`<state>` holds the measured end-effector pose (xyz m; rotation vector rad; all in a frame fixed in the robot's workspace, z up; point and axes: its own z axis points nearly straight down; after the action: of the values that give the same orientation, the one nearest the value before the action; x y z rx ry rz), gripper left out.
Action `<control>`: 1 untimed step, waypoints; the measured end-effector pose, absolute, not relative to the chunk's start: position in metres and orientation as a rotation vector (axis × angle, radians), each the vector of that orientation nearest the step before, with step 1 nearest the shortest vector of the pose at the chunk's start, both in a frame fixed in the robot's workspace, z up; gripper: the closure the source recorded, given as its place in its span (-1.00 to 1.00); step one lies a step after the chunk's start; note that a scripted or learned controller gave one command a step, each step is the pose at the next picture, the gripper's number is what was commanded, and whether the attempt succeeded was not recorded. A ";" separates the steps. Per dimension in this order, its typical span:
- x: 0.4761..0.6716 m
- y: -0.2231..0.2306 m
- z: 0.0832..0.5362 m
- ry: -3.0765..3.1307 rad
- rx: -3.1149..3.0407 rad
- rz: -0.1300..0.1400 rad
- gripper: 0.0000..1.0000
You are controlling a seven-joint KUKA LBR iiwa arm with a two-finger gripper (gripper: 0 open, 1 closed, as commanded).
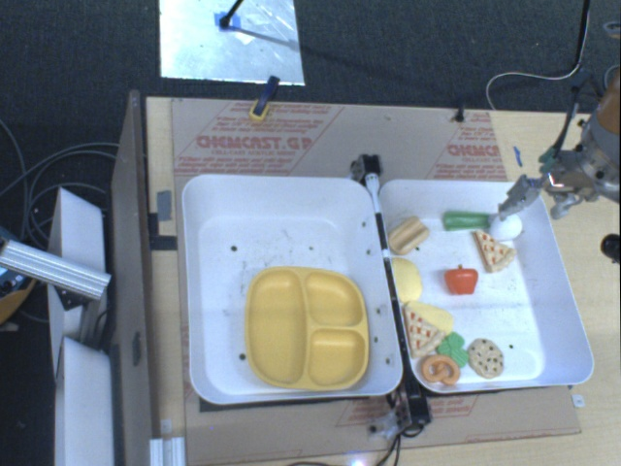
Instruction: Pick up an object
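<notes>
End effector (514, 202) over right bin's (563, 299) far edge, grip state unclear, CHEMCAST GP printed on brown sheet (254, 144) beneath

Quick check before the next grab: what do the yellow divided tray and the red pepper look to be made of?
Yellow divided tray: likely moulded plastic, matte, with rounded compartment walls and uniform colour. Red pepper: probably toy plastic or rubber, smooth with a slight sheen; too small to tell which.

Dark carpet floor (408, 27) across 12 o'clock. Shiny silver sheet (231, 27) on carpet at 11 o'clock. Black cables (39, 178) looped at 9 o'clock. Cardboard sheet (291, 134) with red lettering covering wooden bench (592, 270). Even overhead light, soft shadows.
</notes>
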<state>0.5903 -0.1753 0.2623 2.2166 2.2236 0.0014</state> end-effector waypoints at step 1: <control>0.593 -0.138 0.177 2.234 2.218 -0.003 -1.00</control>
<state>0.5925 -0.1381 0.1770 2.2182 2.2337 -0.0029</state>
